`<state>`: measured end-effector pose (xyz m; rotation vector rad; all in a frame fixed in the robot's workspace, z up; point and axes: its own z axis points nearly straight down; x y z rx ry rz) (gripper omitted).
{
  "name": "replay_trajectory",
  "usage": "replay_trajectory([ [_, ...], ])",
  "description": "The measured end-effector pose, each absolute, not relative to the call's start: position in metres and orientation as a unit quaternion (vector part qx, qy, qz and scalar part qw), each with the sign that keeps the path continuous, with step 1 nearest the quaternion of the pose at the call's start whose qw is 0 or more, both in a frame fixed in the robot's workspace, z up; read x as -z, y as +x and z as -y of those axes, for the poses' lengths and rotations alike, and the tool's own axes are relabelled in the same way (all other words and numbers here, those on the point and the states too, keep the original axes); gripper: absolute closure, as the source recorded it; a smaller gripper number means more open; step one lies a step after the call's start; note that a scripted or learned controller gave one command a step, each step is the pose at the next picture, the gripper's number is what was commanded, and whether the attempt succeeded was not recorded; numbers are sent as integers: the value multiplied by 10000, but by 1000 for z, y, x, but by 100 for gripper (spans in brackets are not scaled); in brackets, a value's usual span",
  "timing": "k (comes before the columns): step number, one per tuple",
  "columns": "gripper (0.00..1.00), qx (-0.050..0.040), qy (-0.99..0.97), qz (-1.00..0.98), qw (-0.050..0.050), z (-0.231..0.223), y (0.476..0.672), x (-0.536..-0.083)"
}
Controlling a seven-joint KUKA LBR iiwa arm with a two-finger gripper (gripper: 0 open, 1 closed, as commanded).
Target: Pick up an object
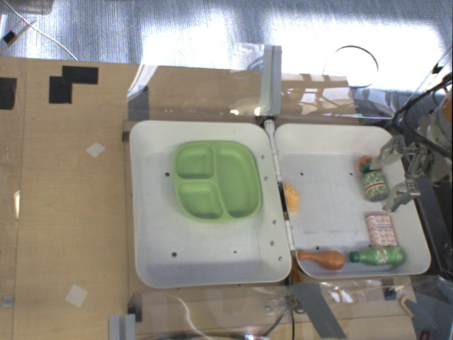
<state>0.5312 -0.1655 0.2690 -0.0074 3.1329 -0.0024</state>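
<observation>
Small green jar (374, 184) lies near the right bin's (333, 211) far right side, and we see the gripper (396, 176) spread wide around it, holding nothing. Nearby we note a pink box (381, 229), green bottle (378, 256), orange drumstick (322, 258) and yellow piece (291, 198); the left bin (152, 253) holds a green divided plate (216, 180).

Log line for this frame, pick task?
gripper open, over right bin | nothing held | nearest: small green bottle | green plate in left bin

Bright, even overhead light; the two shallow white plastic bins (212, 275) nearly wash out. Glare patches streak the grey ribbed floor (318, 20) at top. Soft shadows, slightly soft focus throughout.
</observation>
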Motion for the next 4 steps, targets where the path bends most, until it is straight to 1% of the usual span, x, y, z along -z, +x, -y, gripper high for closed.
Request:
replay_trajectory([
  [1, 0, -14, 677, -9977, -30, 205, 534, -104],
  [2, 100, 13, 622, -9980, 85, 203, 542, -123],
  [3, 100, 5, 47, -10000, 81, 141, 563, -91],
  [4, 100, 10, -827, -9965, 80, 107, 609, -91],
])
